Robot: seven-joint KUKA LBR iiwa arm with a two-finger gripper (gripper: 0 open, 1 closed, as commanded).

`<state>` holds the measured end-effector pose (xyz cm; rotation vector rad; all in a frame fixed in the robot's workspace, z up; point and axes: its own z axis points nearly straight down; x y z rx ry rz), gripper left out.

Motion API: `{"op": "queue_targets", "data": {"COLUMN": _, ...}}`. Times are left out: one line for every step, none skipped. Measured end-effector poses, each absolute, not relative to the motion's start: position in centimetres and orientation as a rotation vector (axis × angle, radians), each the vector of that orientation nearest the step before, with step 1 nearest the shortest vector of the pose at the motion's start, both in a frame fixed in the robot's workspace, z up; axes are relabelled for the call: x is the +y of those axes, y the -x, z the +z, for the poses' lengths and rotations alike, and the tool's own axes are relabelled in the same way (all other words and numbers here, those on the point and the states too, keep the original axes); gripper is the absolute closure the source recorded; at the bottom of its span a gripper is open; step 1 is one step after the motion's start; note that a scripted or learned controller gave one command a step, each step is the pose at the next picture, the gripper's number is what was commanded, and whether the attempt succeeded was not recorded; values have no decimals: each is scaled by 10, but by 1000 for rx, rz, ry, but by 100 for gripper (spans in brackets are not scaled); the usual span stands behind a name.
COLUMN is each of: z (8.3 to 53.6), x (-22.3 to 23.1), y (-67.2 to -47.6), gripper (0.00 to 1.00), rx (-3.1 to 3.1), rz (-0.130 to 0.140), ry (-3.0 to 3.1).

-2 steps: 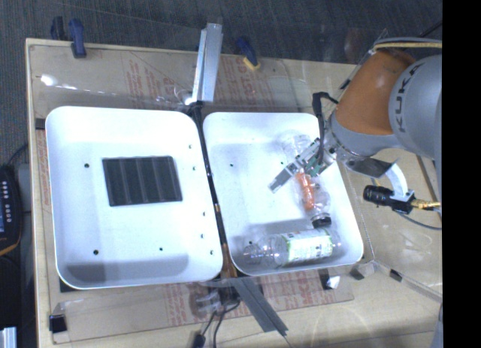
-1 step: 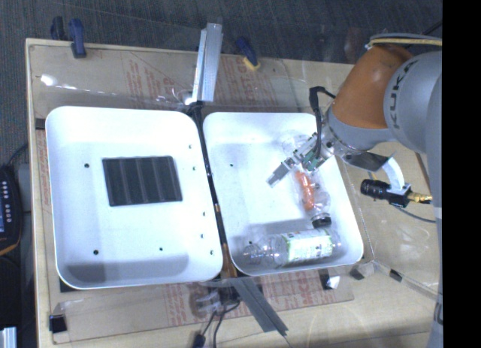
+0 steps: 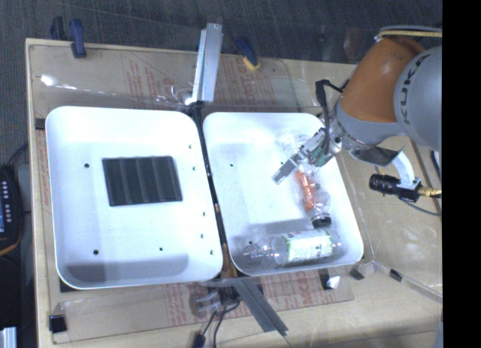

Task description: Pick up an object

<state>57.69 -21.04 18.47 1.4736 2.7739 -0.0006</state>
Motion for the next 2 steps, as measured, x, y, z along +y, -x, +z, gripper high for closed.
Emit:
{"op": "queue_targets", "data": {"z": 195, "x": -210, "y": -578, "gripper": 100, "rx": 2775, "rz": -1, "ry": -1470}}
{"op": "queue_targets", "data": {"z": 187, "x": -210, "y": -605, "gripper": 100, "rx": 2843, "rz": 0, "ry": -1329}}
